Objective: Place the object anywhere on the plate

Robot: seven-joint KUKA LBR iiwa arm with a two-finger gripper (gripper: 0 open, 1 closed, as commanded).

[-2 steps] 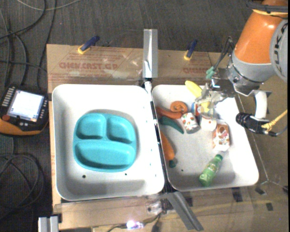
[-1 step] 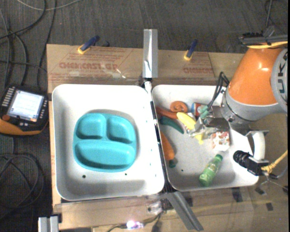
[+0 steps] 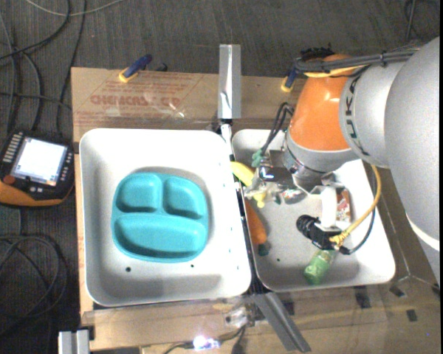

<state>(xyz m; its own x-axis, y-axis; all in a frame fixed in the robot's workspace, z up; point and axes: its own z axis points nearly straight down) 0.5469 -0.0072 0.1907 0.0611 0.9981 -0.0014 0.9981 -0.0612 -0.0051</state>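
A blue divided plate [image 3: 161, 216] lies in the left white bin [image 3: 96, 271]. In the right bin [image 3: 369, 268] my gripper [image 3: 272, 186] hangs low near the left wall, under the grey and orange wrist. Close beside it are a yellow banana [image 3: 241, 171] and a small pale yellow piece [image 3: 254, 196]. An orange carrot [image 3: 256, 226] lies just below, along the bin's left wall. The wrist hides what is directly under the gripper.
A green bottle-like object [image 3: 318, 266] lies at the right bin's front, and a red-brown packet [image 3: 345, 206] sits by the arm's cable. A small dark green item [image 3: 264, 249] rests near the carrot's tip. A handheld pendant [image 3: 31, 168] lies left of the bench.
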